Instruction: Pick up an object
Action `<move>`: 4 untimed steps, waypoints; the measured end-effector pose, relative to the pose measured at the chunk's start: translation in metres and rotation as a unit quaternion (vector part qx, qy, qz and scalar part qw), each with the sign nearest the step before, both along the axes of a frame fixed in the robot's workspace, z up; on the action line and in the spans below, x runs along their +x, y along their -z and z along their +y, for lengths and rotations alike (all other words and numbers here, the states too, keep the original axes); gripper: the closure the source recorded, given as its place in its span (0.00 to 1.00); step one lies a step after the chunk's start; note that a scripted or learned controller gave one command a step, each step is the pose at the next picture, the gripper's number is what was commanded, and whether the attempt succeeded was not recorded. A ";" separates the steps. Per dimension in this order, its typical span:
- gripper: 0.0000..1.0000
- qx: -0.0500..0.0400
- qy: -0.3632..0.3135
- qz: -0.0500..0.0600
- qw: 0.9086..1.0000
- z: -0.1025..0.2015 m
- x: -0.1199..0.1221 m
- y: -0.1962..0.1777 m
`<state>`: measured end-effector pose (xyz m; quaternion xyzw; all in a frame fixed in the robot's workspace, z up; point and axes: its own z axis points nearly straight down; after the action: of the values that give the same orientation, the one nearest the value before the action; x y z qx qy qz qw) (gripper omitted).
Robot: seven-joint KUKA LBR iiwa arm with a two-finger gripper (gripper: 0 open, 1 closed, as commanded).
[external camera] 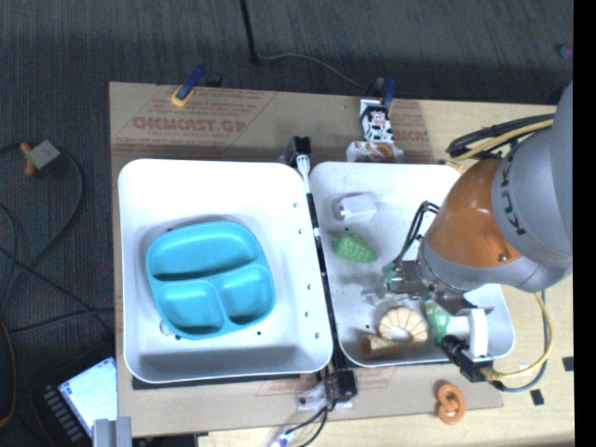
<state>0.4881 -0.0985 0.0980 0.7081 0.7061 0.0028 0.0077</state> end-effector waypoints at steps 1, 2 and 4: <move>1.00 0.002 -0.001 0.006 1.000 -0.069 0.073 -0.076; 1.00 0.002 -0.001 0.008 1.000 -0.069 0.073 -0.085; 1.00 0.004 -0.002 0.008 1.000 -0.014 0.005 -0.138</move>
<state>0.4933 -0.1123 0.2356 0.7069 0.7074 -0.0001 -0.0002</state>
